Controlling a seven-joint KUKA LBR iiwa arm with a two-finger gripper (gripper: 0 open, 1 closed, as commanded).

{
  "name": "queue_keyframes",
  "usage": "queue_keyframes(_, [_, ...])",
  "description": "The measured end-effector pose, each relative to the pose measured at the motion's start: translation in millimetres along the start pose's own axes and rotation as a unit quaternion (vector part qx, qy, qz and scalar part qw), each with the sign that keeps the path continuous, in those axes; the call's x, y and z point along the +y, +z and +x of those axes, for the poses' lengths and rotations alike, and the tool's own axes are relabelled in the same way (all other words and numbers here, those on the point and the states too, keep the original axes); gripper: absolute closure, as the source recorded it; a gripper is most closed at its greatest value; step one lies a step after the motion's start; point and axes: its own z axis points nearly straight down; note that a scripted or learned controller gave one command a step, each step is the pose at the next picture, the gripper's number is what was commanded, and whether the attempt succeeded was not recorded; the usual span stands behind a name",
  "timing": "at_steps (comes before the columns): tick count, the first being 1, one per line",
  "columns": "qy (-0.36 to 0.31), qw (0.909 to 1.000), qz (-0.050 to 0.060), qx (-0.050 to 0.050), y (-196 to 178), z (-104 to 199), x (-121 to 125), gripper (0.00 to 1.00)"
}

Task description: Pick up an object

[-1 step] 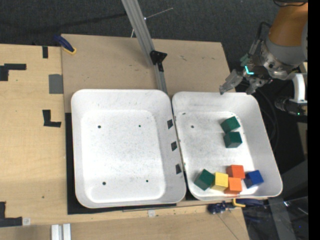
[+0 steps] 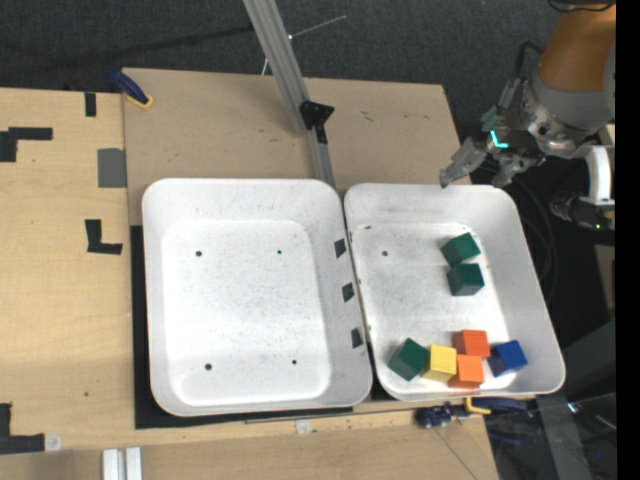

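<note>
A shallow white plastic bin (image 2: 170,268) is seen on the left side of the wooden bench (image 2: 60,298). It is placed just to the left of the second shallow white bin (image 2: 530,298), and the two are set edge to edge.

Inside the right bin, all the small blocks are found. A dark green cube (image 2: 408,359) is placed near the front edge of that bin, at its left. A yellow cube (image 2: 442,360) is set right beside it and touches it. Next come two orange cubes (image 2: 470,356), one in front of the other, pressed close to the yellow one. A blue cube (image 2: 508,356) is set just past them, near the bin's front right corner.

Further back in the right bin, two more green cubes (image 2: 463,263) are seen, one just behind the other, well apart from the front row.

The grey two-finger gripper (image 2: 478,165) is held above the back right corner of the right bin, just outside its rim. Its fingers look spread apart, and nothing is held between them.
</note>
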Motion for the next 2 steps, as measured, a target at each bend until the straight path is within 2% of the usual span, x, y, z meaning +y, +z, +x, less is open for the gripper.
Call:
queue_keyframes(1, [0.0, 1.0, 0.003, 0.0, 62.8, -0.4, 5.2, 0.0])
queue_keyframes(2, [0.0, 1.0, 0.003, 0.0, 107.4, -2.2, 6.3, 0.0])
